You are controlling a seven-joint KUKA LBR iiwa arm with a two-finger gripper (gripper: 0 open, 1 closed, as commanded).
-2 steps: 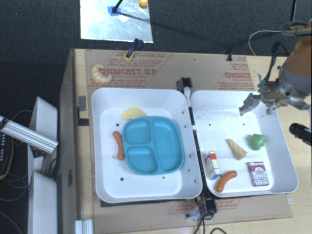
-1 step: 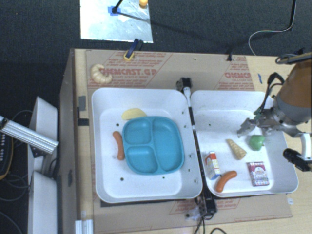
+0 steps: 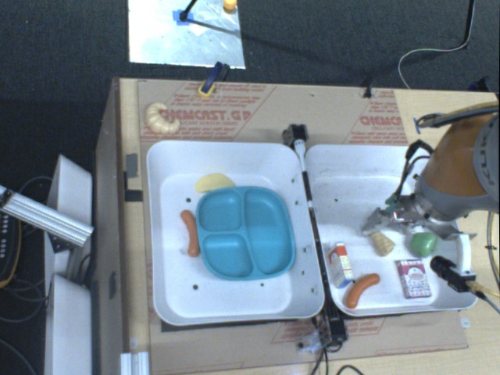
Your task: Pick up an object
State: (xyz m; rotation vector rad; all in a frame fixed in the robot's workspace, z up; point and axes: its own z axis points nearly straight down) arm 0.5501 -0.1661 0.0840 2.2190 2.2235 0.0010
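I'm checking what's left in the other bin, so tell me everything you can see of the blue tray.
The blue tray is a rounded-square divided plate, smooth like plastic, with three compartments: two smaller at the top and one wide at the bottom. It lies flat and upright in the left bin, near its middle. A pale yellow piece sits at its upper left edge, seemingly touching. An orange sausage lies just left of it, apart.

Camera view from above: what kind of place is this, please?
Probably a robotics lab test bench, not a kitchen. Two white bins hold toy food and a blue divided tray, a grey and orange arm reaches in, and cables lie on dark carpet.
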